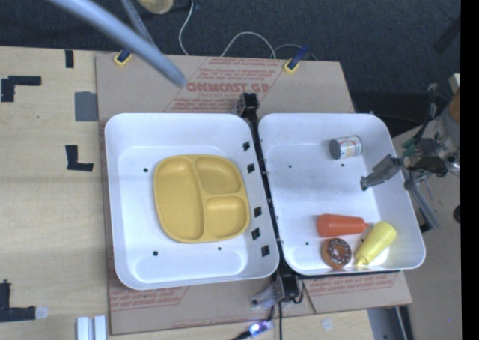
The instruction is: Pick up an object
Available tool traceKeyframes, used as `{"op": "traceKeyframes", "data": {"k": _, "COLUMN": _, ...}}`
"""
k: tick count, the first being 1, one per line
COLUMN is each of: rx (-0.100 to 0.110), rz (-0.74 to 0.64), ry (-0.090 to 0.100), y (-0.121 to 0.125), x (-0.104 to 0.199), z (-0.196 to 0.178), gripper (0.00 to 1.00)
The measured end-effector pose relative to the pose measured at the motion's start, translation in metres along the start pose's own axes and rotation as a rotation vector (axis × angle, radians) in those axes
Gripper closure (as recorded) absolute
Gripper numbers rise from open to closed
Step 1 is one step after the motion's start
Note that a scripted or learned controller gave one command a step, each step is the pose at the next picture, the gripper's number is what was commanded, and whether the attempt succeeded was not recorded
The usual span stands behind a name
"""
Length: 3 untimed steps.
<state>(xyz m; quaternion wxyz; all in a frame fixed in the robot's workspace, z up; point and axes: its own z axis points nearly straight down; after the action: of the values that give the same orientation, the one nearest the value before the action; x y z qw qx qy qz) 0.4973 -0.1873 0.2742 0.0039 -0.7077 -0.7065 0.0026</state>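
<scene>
Count: 2 white bins [120, 181], 1 yellow divided plate [200, 198], 1 can [345, 147], 1 carrot [341, 224], 1 donut [337, 253], 1 yellow bottle [375, 243].

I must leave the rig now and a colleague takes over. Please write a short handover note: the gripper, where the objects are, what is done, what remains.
Gripper: at the right bin's right edge, low over its floor, with nothing between its fingers; open or shut cannot be told.
Right bin: small can at the back; carrot, donut and yellow bottle together at the front.
Left bin: yellow divided plate.
Done: nothing picked up.
Left: grasp one object and lift it.
</scene>
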Motion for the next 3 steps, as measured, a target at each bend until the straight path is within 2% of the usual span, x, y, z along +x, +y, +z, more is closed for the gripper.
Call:
{"op": "traceKeyframes", "data": {"k": 1, "rx": -0.008, "rz": -0.002, "ry": -0.002, "y": 0.002, "x": 0.000, "z": -0.004, "gripper": 0.00}}
{"op": "traceKeyframes", "data": {"k": 3, "rx": -0.003, "rz": -0.003, "ry": -0.001, "y": 0.004, "x": 0.013, "z": 0.092, "gripper": 0.00}}
